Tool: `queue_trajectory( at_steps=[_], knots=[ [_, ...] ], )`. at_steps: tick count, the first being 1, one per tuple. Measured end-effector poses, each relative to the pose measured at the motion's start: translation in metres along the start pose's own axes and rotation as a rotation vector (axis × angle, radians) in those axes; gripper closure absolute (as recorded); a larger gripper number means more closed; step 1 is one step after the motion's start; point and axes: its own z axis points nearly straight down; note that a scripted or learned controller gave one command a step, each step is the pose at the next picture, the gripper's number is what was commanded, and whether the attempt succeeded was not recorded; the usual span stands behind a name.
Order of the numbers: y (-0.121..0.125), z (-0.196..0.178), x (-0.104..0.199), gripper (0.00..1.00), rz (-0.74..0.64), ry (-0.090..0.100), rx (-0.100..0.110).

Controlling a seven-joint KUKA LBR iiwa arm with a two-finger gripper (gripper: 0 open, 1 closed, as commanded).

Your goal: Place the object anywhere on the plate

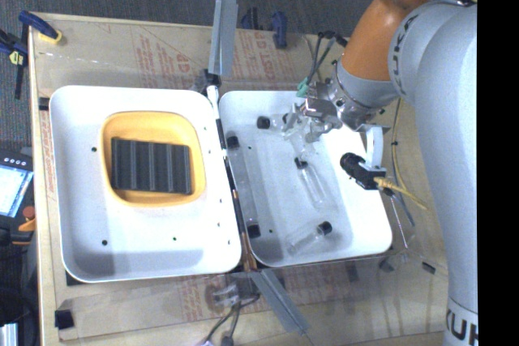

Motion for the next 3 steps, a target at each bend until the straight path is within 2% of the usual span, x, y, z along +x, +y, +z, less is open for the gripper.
queue_trajectory(
  at_steps=[1,2,3],
  knots=[
    [0.000,-0.001,0.058,1.00,-0.094,-0.001,0.003],
    [-0.001,0.012,0.111,1.00,-0.341,-0.002,0.002],
    [-0.013,-0.009,0.147,1.00,-0.504,-0.003,-0.001]
  ],
)
